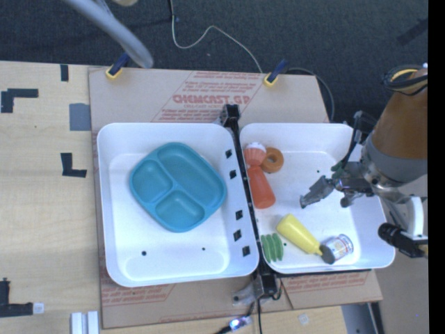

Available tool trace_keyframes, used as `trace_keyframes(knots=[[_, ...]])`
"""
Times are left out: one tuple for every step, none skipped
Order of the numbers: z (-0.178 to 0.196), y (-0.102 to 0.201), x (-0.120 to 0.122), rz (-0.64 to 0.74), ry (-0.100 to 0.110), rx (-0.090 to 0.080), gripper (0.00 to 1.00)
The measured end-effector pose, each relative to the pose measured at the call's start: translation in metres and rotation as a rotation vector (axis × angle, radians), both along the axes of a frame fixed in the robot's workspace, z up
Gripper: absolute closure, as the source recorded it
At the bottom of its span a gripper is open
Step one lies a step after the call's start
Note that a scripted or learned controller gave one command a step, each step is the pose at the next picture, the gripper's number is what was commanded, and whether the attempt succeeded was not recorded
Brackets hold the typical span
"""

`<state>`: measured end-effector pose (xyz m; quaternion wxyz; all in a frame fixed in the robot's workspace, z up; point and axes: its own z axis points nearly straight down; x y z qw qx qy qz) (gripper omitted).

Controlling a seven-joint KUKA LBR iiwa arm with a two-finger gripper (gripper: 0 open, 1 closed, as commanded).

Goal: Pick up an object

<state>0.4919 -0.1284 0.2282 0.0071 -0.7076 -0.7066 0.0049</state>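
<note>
The right bin [313, 143] holds an orange bottle with a white cap [260, 182], a brown ring-shaped donut [272, 160], a yellow bottle-like object [300, 234], a green ribbed item [271, 246] and a small tin can [338, 248] lying on its side. My gripper [325, 197] hangs over the right half of this bin, above and to the right of the yellow object. Its two dark fingers are spread open with nothing between them. It touches none of the objects.
The left bin [111, 186] holds a blue divided plate [179, 185]. A black divider [238, 186] runs between the bins. The arm's orange band [403, 127] rises at the right bin's far right edge. A thin cable [208, 37] lies behind the bins.
</note>
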Motion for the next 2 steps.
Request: trace_keyframes(knots=[[0.004,0.0,0.002,0.004,-0.01,-0.002,0.0],[-0.043,-0.001,0.005,0.002,-0.005,-0.001,0.0]])
